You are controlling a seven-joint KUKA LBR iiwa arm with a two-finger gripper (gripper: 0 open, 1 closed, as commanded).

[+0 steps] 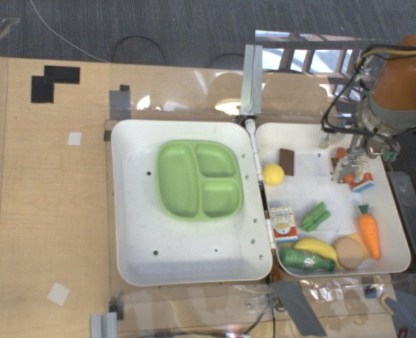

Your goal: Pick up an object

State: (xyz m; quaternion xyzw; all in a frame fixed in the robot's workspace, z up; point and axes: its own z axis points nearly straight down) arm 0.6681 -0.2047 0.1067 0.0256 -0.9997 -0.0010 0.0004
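Observation:
My gripper (350, 169) hangs low over the far right part of the right bin (313, 141), below the orange wrist band. A small red, white and blue object (363, 182) lies right beside it, touching or nearly so. Also in this bin are a brown block (286, 162), a yellow ball-like fruit (273, 174), a small carton (283, 224), a green vegetable (314, 216), a banana (315, 246), a green bottle-like item (308, 262), a tan round object (348, 252) and a carrot (369, 235).
The left bin (137, 245) holds a green divided plate (198, 179). A metal divider post (250, 83) rises at the back between the bins. Black cables (341, 97) loop off the arm above the right bin's far edge.

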